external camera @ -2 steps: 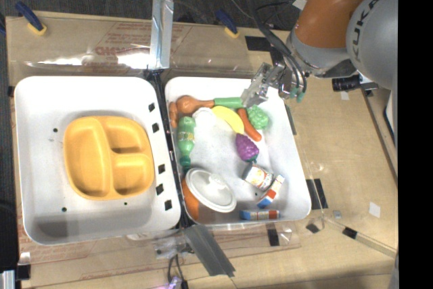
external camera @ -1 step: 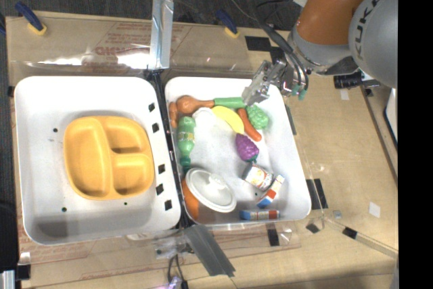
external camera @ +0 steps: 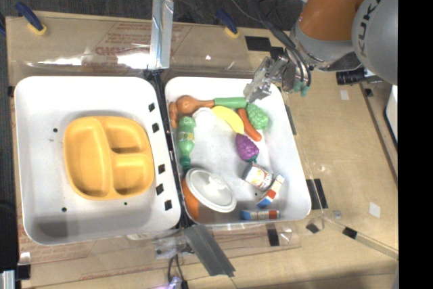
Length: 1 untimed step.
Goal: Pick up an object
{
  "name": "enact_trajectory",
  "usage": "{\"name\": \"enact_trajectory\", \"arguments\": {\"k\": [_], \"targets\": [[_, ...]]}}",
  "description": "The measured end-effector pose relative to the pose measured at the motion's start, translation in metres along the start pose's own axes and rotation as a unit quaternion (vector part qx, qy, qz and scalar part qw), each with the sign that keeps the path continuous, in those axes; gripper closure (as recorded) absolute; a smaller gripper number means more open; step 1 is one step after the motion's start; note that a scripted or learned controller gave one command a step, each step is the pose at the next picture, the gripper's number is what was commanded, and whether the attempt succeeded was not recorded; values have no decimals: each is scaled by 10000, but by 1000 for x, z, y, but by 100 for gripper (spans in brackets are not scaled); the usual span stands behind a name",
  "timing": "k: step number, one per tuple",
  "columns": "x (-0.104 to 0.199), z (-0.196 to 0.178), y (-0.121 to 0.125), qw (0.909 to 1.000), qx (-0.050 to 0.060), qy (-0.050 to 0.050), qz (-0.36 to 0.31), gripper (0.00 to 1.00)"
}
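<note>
My gripper (external camera: 259,89) hangs over the far right corner of the right bin (external camera: 292,145), just above the green broccoli toy (external camera: 258,118) and the end of a green pod (external camera: 230,103). Nothing shows between its fingers. Below it lie a yellow banana (external camera: 230,120), an orange carrot (external camera: 249,125), a purple grape cluster (external camera: 247,147), a brown drumstick (external camera: 188,105), a green bottle (external camera: 185,140), a white lid on an orange bowl (external camera: 210,191), a small can (external camera: 258,176) and a marker (external camera: 260,214).
The left bin (external camera: 40,98) holds a yellow divided tray (external camera: 108,156). A silver tape strip (external camera: 162,34) rises at the divide between the bins. Cables run behind the bench near the arm's orange band (external camera: 335,0).
</note>
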<state>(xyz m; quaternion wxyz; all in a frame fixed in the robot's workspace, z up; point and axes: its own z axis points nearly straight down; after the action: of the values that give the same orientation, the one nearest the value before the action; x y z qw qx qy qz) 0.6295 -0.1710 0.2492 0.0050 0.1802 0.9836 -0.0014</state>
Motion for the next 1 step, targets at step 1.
{"name": "enact_trajectory", "arguments": {"k": [1], "targets": [[-5, 11, 32, 9976, -11, 28, -687, 100]]}}
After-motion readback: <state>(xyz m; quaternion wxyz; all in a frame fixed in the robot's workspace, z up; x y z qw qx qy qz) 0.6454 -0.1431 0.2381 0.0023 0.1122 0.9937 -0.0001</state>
